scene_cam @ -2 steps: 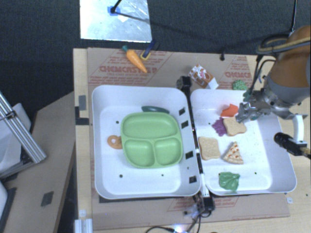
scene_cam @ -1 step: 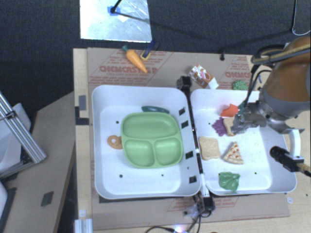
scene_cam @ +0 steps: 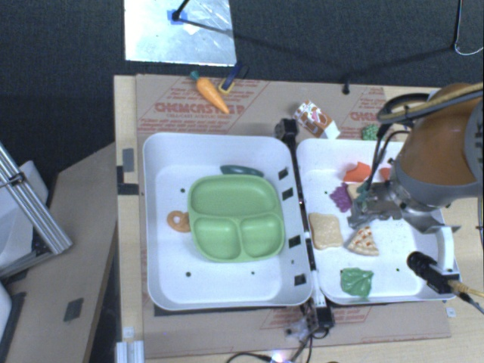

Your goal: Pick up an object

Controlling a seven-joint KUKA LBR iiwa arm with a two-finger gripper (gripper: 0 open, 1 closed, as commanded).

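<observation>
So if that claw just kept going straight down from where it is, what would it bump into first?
Probably the pizza slice. The gripper points down into the right bin, just above the slice, with the toast beside it. Height is hard to judge from this slanted view.

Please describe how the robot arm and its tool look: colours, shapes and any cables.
The arm is bulky and rounded, with an orange band above a grey wrist. Thin black cables loop beside it. The tool is small, dark grey metal, with angular parts.
</observation>
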